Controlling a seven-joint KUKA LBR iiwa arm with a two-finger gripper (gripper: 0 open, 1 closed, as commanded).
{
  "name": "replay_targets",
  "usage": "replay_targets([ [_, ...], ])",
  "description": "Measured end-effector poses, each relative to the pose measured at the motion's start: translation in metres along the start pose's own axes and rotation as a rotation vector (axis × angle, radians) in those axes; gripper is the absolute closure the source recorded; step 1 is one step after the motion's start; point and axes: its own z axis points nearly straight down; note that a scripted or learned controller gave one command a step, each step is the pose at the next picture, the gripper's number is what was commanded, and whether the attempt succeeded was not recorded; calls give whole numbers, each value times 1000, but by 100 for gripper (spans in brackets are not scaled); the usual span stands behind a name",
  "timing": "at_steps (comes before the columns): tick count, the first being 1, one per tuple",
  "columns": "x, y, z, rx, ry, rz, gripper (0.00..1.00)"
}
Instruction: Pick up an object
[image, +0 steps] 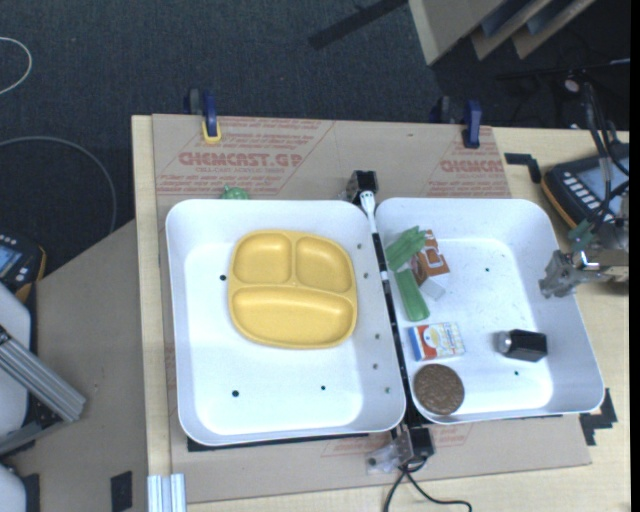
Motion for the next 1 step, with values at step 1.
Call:
replay_targets([
  [1, 70, -6, 21, -4, -2, 0, 100],
])
